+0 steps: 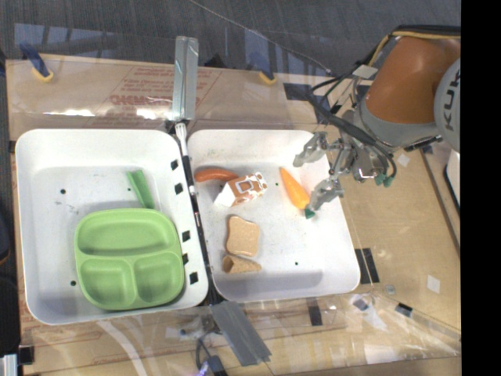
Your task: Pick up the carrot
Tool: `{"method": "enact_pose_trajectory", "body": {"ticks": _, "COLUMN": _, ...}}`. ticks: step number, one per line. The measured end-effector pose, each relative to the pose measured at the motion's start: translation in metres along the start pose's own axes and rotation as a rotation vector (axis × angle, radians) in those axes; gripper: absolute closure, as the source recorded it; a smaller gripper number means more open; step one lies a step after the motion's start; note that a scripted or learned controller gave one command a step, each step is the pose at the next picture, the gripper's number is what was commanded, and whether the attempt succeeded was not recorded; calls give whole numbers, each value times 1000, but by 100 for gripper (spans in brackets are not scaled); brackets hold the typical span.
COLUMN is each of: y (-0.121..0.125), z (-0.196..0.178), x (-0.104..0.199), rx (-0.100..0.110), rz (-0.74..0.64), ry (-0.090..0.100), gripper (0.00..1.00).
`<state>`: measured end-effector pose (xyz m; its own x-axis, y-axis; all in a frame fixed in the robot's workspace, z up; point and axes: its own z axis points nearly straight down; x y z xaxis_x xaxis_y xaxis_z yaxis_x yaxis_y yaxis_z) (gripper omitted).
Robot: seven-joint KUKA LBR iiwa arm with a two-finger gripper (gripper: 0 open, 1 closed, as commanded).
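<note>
The orange carrot (294,188) lies in the right bin (337,265), near its right wall, with its green end pointing toward the front. My gripper (318,171) hangs just to the right of the carrot, above the bin's right rim. It is open, and its two fingers are spread wide apart. One fingertip (308,152) sits beyond the carrot's far end. The other (326,191) is close beside the carrot's near end. Nothing is between the fingers.
Also in the right bin are a reddish sausage (215,175), a small orange-and-white toy box (246,188) and two bread slices (243,238). The left bin (47,171) holds a green divided plate (129,258) and a green stick (141,186).
</note>
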<state>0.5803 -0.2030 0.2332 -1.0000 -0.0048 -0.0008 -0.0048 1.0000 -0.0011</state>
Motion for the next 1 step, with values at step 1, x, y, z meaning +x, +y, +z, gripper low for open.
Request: {"method": "enact_pose_trajectory", "body": {"ticks": 1, "y": -6, "z": 137, "x": -67, "rx": -2, "rz": 253, "ry": 6, "gripper": 0}}
